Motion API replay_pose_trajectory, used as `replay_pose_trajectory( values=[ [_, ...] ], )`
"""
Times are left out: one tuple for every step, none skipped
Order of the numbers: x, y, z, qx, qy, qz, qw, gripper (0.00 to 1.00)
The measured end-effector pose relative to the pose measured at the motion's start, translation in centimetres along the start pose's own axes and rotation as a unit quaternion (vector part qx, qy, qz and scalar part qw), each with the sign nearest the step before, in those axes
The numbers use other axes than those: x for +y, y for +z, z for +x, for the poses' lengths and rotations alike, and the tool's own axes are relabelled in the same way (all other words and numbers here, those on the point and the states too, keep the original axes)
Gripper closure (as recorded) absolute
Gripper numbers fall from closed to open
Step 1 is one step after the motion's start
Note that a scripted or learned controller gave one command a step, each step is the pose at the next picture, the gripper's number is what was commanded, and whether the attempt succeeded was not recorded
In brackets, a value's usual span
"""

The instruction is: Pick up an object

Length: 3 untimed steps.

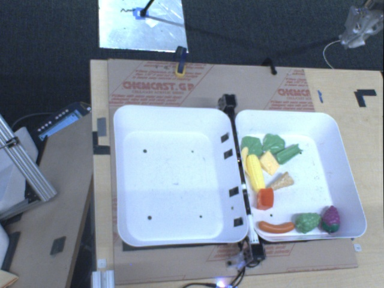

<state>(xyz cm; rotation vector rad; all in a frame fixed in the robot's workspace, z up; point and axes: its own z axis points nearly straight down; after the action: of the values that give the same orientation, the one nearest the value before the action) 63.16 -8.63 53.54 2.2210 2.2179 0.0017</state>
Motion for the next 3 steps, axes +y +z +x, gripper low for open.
replay_pose_trajectory(
  values=[
    [-0.2, 0.0, -7.3, -0.001, 0.002, 0.0, 1.0, 1.0],
    [-0.8, 0.0, -12.3, -0.001, 0.001, -0.001, 1.0, 1.0],
    [-8.9, -0.2, -12.1, 0.0, 0.0, 0.0, 1.0, 1.0]
  ],
)
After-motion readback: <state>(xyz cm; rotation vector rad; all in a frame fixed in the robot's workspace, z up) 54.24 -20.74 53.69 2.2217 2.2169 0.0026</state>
